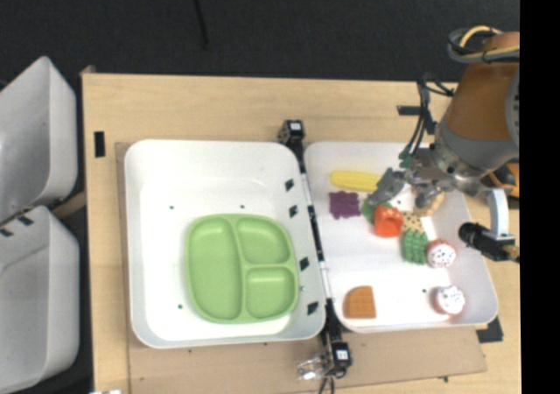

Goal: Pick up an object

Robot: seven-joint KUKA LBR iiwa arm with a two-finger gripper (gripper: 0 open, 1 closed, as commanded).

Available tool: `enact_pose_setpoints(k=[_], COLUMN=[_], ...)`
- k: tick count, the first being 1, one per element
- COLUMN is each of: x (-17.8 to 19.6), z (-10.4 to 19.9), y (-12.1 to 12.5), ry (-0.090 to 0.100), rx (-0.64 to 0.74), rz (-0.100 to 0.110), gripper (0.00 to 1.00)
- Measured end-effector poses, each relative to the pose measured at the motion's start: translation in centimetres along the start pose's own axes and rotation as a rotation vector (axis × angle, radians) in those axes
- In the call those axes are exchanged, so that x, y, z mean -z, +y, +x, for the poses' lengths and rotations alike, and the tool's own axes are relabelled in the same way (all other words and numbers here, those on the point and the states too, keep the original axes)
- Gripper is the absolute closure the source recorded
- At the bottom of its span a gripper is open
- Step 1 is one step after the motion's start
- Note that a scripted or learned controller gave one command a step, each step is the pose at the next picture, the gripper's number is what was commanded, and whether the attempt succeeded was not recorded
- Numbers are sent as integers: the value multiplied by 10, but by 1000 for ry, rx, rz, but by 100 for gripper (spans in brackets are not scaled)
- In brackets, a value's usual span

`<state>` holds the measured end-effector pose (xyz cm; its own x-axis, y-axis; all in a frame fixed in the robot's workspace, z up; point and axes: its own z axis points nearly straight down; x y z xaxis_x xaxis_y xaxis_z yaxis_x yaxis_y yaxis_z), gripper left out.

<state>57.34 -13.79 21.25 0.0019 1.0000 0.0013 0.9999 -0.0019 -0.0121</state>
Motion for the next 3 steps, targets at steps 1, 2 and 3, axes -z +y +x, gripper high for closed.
enact_pose_setpoints(k=[1, 2, 3], x=[7, -36, -87], z=[0, -3, 5], y=[3, 5, 4], ry=[-2, -3, -2], rx=[3, 0, -3], rz=[-12, -10, -9], gripper=[0, 0, 0])
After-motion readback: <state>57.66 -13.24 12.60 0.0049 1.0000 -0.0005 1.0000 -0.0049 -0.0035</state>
